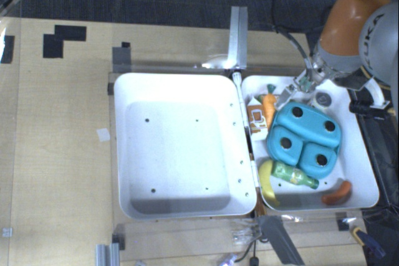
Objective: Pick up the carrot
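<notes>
The carrot (269, 107) is a small orange piece with a green top. It lies in the right bin (360, 152) near the bin's far left corner, between a small printed box and a blue moulded tray. My gripper (300, 84) hangs over the far edge of the right bin, a short way right of the carrot and apart from it. Nothing shows in its grasp.
The blue tray (304, 139) with round hollows takes up the bin's middle. A green bottle (294, 175), a yellow banana (266, 180) and a reddish sausage (337, 192) lie along the near side. The small box (256, 117) sits by the divider. The left bin (181, 140) stands alongside.
</notes>
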{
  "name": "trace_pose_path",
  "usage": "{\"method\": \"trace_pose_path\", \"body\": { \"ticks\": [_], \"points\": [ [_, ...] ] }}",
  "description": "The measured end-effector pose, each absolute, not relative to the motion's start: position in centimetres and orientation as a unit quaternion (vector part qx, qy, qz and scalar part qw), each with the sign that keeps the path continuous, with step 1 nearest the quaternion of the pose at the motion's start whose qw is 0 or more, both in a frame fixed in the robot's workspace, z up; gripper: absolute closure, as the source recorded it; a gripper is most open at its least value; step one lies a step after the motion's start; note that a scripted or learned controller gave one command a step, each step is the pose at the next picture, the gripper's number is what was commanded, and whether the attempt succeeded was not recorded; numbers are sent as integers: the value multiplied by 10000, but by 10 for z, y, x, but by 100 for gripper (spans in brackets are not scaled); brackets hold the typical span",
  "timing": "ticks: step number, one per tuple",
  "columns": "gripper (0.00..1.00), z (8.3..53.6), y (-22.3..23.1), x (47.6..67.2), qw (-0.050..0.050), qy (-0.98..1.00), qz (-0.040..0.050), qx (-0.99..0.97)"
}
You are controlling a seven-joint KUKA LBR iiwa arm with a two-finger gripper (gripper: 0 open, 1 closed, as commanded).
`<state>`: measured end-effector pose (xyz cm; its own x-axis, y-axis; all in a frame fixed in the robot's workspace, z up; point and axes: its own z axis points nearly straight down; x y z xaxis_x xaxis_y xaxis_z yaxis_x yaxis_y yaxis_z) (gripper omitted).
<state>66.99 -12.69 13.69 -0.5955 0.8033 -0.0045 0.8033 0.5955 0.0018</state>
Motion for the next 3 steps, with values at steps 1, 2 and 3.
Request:
{"method": "trace_pose_path", "body": {
  "ticks": [1, 2, 3],
  "points": [
    [0, 105, -113, 675, 126, 8111, -1, 5848],
    [100, 118, -109, 679, 170, 8130, 56, 5820],
    [100, 177, -192, 671, 49, 8156, 16, 5787]
  ]
}}
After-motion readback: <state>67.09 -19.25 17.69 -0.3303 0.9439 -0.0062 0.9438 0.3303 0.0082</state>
